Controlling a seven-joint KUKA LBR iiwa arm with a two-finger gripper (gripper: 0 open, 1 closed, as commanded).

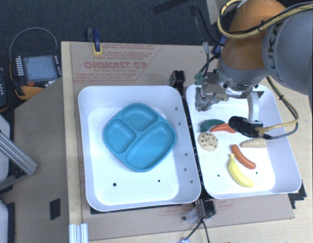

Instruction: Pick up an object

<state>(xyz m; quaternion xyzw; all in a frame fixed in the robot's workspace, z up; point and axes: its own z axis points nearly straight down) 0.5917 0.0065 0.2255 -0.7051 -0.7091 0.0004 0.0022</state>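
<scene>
Left bin (90, 186): blue plate (140, 135) at centre. Right bin (285, 178): cookie (208, 141), green piece (211, 124), carrot (223, 128), banana (239, 172), sausage (243, 156), corn (252, 143). Gripper (204, 101) above the bin's near-left corner, just over the green piece; grasping nothing visible, fingers too blurred to tell.

Two white bins on the tabletop (70, 151). The left bin (90, 186) holds a blue divided plate (140, 135) at its centre. In the right bin (282, 173), the tool (203, 103) hangs over the far left corner. Near the tool lie a teal piece (211, 124) and an orange carrot (223, 128); beyond these, a cookie (208, 141), a sausage (243, 157), a banana (239, 173) and a pale cob (253, 144).
</scene>
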